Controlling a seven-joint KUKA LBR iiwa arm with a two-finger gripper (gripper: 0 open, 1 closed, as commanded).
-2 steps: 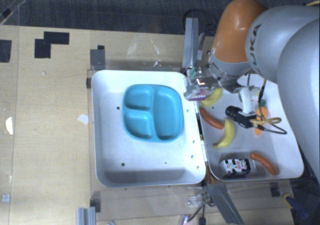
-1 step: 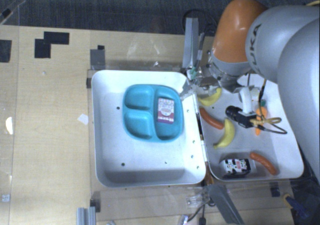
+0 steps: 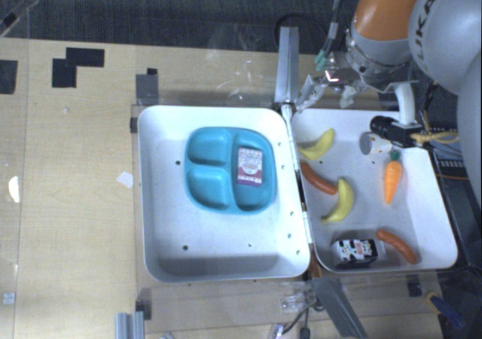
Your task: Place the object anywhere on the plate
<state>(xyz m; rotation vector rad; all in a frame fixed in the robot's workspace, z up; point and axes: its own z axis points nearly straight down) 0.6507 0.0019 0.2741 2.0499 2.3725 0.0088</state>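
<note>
A blue divided plate (image 3: 218,172) lies in the left white bin (image 3: 166,255). A small maroon and white packet (image 3: 250,165) rests flat in the plate's right compartment. My gripper (image 3: 329,93) hangs over the far left corner of the right bin (image 3: 437,209), well off to the right of the plate and apart from the packet. Its two pale fingers (image 3: 308,96) are spread open with nothing between them.
The right bin holds two yellow bananas (image 3: 320,143) (image 3: 340,202), two reddish sausages (image 3: 319,180) (image 3: 397,245), an orange carrot (image 3: 391,178) and a black packet (image 3: 355,251). A metal post (image 3: 285,66) stands at the back between the bins. The arm (image 3: 422,6) fills the upper right.
</note>
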